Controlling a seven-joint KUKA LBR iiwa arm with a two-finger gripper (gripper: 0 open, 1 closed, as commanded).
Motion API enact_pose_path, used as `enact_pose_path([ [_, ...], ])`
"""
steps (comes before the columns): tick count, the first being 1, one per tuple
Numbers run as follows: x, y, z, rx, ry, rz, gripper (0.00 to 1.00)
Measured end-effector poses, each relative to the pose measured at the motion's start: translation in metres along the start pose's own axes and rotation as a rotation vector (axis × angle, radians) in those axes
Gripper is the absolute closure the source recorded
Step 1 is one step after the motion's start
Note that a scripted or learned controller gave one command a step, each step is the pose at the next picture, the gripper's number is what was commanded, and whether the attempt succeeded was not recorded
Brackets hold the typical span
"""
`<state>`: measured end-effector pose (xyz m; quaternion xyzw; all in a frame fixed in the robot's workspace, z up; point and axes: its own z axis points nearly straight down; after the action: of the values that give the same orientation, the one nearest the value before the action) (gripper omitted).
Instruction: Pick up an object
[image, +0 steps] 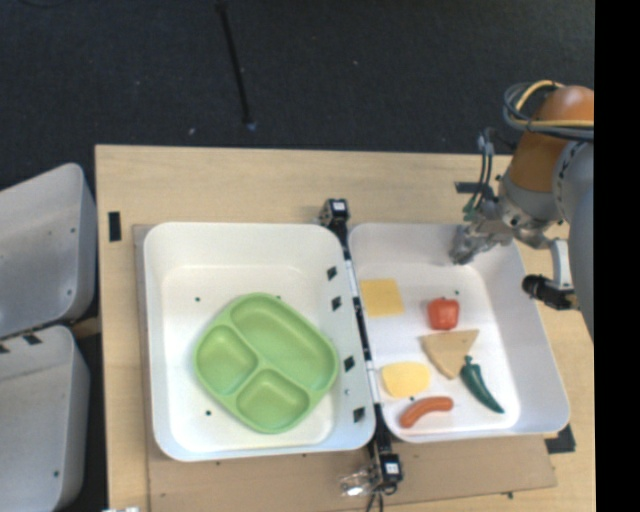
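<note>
Dark carpet surrounds a pale wooden bench, and on it two shallow white bins sit side by side. My gripper hangs over the far corner of the right bin, low above its bare floor, and from this slanted view I cannot tell whether it is spread or pressed together; nothing shows in its grasp.

Working outward from there, the nearest pickable thing is the little red tomato, nearer the camera than my gripper and apart from it. It looks like a toy: light, smooth, rounded, probably hard plastic, so I judge it could squirt out of a pinch unless I close across its widest part.

Just beyond the tomato, touching or almost touching it, lies a tan wedge, flat and thin, which I would expect to be hard to get under. Beside the wedge, on the side away from the green plate, is a dark green pepper, slim and curved; gripping across its narrow body seems the sensible hold.

Left of the tomato lies a flat yellow square, and below that a yellow round slice and a red sausage, the last a fair candidate, taken across its middle.

Across the divider, the left bin holds a green divided plate.
</note>
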<state>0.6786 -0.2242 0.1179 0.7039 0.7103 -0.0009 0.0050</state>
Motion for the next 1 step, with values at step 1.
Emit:
enact_pose_path([
  [1, 0.0028, 0.0057, -0.0467, -0.001, 0.007, 0.005, 1.0],
])
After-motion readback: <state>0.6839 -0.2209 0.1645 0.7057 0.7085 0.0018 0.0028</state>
